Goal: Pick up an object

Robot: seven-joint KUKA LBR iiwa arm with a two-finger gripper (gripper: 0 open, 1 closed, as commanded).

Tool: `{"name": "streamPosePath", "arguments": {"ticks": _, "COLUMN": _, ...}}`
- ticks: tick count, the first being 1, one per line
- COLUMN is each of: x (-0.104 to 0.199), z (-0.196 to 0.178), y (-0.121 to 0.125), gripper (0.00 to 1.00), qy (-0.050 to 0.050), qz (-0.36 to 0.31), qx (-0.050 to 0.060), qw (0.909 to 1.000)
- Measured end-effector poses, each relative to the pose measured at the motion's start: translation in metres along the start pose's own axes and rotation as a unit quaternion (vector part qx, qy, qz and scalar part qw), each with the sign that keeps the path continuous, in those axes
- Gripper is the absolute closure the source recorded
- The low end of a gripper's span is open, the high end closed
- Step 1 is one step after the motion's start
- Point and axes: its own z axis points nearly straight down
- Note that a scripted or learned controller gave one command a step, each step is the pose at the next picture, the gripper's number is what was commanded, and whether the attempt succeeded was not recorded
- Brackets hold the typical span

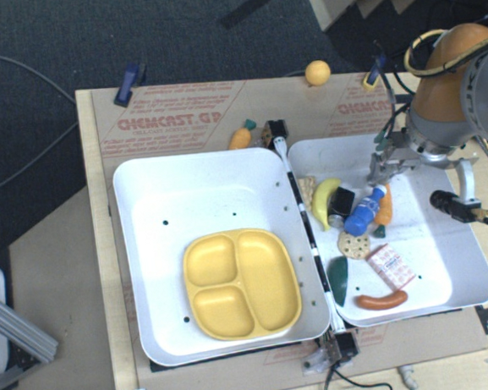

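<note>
Now gripper point(383, 167) hovers near right bin's point(456, 286) back edge, finger state unclear.
Blue bottle point(363, 214) lies just frontward-left, long axis slanted toward gripper.

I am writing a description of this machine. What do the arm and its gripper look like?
The arm is grey and rounded, with an orange band above the wrist. Thin cables, one yellowish, loop beside the band. The gripper is a small grey metal part; its details are too small to tell.
</note>
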Motion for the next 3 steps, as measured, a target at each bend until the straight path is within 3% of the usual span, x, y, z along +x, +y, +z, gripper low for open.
{"name": "streamPosePath", "arguments": {"ticks": 1, "x": 0.000, "z": 0.000, "y": 0.000, "gripper": 0.00, "qy": 0.000, "qz": 0.000, "qx": 0.000, "qw": 1.0000}}
{"name": "streamPosePath", "arguments": {"ticks": 2, "x": -0.008, "z": 0.014, "y": -0.029, "gripper": 0.00, "qy": 0.000, "qz": 0.000, "qx": 0.002, "qw": 1.0000}}
{"name": "streamPosePath", "arguments": {"ticks": 3, "x": -0.020, "z": 0.013, "y": 0.026, "gripper": 0.00, "qy": 0.000, "qz": -0.001, "qx": 0.000, "qw": 1.0000}}
